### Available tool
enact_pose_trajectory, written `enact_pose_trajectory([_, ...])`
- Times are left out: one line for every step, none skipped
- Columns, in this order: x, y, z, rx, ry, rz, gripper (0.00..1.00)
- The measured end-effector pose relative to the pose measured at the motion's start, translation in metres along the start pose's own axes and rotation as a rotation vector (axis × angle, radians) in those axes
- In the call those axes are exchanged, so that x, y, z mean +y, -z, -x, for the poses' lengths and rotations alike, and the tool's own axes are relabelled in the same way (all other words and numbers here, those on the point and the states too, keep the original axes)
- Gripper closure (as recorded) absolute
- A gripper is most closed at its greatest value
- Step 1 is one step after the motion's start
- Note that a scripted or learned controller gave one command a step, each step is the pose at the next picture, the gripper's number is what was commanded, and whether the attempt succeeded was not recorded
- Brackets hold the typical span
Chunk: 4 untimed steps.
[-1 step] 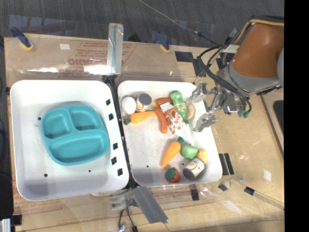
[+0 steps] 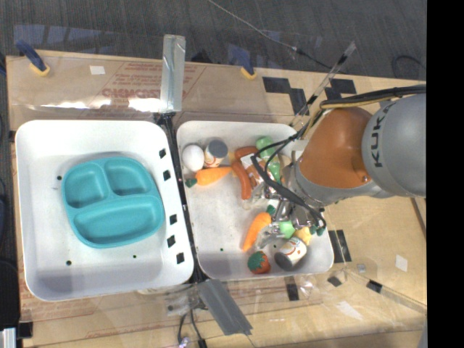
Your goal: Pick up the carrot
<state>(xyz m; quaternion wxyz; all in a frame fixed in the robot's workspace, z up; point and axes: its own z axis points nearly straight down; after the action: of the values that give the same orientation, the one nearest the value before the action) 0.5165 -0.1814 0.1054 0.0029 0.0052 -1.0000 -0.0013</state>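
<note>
Gripper low beside carrot, fingertips lost among cluttered toys

The grey arm enters from the frame's right edge, its orange band right of centre, the wrist angling down-left to the gripper at lower right of centre.

Robotics lab: taped cardboard bench, two white bins, KUKA arm at 3 o'clock, loose cabling.
</note>
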Motion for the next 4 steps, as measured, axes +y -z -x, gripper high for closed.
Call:
enact_pose_trajectory([0.051,-0.015,-0.034,-0.003,-0.019,0.0,0.0])
enact_pose_trajectory([0.052,-0.005,-0.033,-0.005,-0.011,-0.001,1.0])
enact_pose_trajectory([0.052,-0.005,-0.033,-0.004,-0.011,-0.001,0.0])
enact_pose_trajectory([0.054,0.005,-0.031,-0.006,-0.001,-0.001,1.0])
